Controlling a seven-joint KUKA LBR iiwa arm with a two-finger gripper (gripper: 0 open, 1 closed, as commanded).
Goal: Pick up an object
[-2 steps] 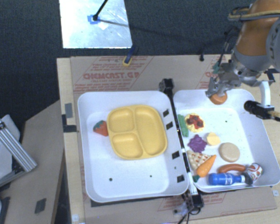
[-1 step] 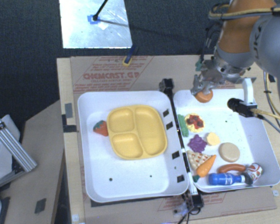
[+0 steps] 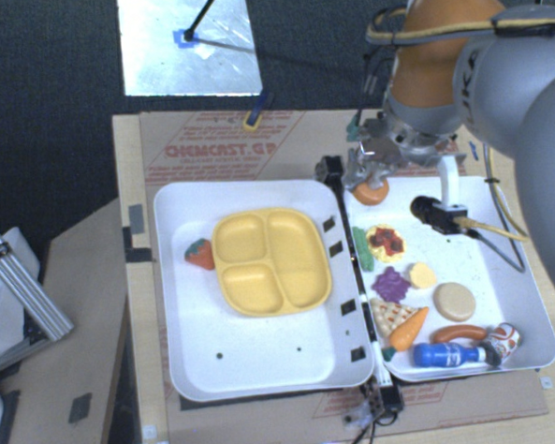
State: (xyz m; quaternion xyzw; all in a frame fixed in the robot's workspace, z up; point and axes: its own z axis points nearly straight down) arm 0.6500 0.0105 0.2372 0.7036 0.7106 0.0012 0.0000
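Note:
My gripper (image 3: 367, 175) hangs over the far left corner of the right bin (image 3: 520, 277). Directly under it, at the bin's back edge, lies an orange round toy (image 3: 372, 195); whether the two touch is not clear. Toy foods fill the near half of this bin: a green pod (image 3: 361, 247), a yellow and red piece (image 3: 386, 243), purple grapes (image 3: 390, 284), a small yellow disc (image 3: 421, 275), a tan bun (image 3: 454, 300), a waffle slice (image 3: 388, 311), a carrot (image 3: 408, 328), a sausage (image 3: 458, 333) and a blue bottle (image 3: 443, 354).
The left bin (image 3: 187, 353) bears a yellow divided plate (image 3: 269, 262) with a red strawberry toy (image 3: 200, 254) at its left side. A small brown and white can (image 3: 502, 340) lies at the right bin's near right corner. The grey arm covers the bench's far right.

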